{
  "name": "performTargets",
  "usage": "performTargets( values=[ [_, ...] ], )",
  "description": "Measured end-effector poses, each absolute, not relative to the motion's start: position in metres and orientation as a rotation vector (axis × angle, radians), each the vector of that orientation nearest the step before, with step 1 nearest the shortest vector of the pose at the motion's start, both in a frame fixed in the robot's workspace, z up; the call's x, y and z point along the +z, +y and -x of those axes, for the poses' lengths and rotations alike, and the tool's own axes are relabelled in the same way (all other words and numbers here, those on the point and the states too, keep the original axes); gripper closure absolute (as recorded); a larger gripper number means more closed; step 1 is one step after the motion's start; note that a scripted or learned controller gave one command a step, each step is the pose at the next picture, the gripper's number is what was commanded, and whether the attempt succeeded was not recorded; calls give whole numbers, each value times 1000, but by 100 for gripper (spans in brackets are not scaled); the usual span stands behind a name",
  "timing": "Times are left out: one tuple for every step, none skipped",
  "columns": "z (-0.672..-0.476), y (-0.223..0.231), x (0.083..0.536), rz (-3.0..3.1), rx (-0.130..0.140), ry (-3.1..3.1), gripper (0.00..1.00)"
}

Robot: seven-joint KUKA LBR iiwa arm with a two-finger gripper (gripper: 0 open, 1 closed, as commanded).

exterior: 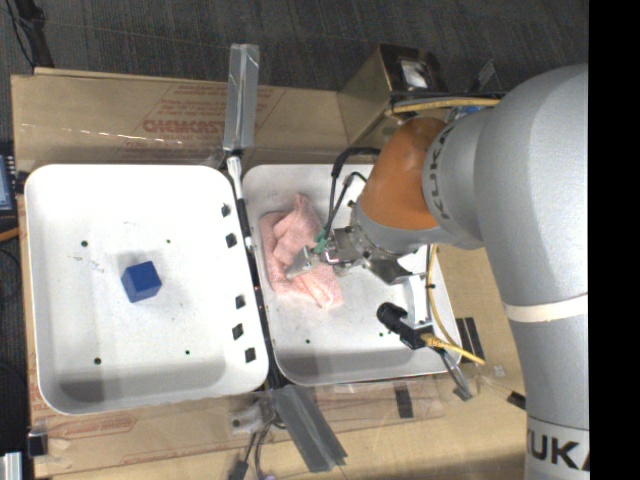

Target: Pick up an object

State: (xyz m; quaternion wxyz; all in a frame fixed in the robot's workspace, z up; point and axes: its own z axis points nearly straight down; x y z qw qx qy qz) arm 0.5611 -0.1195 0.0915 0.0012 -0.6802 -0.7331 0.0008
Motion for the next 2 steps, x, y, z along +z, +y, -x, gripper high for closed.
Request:
performTargets(
  values=[
    [-561, -120, 101, 2129, 6, -2305, 100],
    [-605, -136, 175, 2566, 5, -1806, 100]
  ],
)
